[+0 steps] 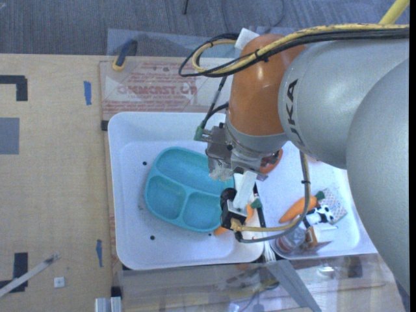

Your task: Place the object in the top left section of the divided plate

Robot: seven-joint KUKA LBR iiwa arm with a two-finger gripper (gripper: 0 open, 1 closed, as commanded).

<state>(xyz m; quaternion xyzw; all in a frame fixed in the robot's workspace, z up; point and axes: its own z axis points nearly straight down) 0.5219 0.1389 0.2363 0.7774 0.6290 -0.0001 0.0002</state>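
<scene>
gripper (221, 172) hangs over the blue plate (175, 194) at its right edge in the left bin (127, 239), i cannot tell if it holds the object, next it should move over the top left part.

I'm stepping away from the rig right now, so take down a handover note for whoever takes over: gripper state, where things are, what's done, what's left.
The gripper hangs over the right edge of the blue divided plate; the wrist hides whether it holds anything.
The plate sits in the left bin, its visible sections bare.
A carrot lies in the right bin.
Done: no placement visible.
Left: get the object into the top left section.
</scene>
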